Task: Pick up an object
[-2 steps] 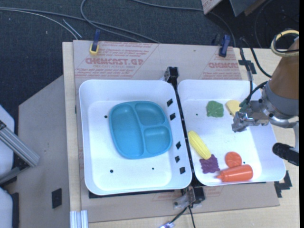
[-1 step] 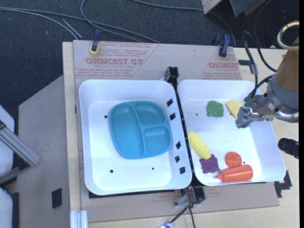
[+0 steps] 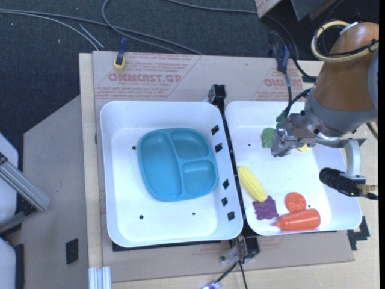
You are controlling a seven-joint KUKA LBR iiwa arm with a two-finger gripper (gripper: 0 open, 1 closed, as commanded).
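Camera view: gripper point(image 3: 283, 144) low in right bin point(image 3: 249, 116), upper part; green toy point(image 3: 267, 137) just left of it, touching or nearly, long axis roughly upright in frame. Can't tell if jaws are open or closed, wrist blocks them. Yellow piece point(image 3: 304, 147) by gripper's right mostly hidden

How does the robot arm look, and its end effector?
The arm has a rounded orange-brown band above a grey wrist. Black cables run along it, and a yellow-and-black looped hose sits near its top. The end effector is small, grey metal, with dark parts.
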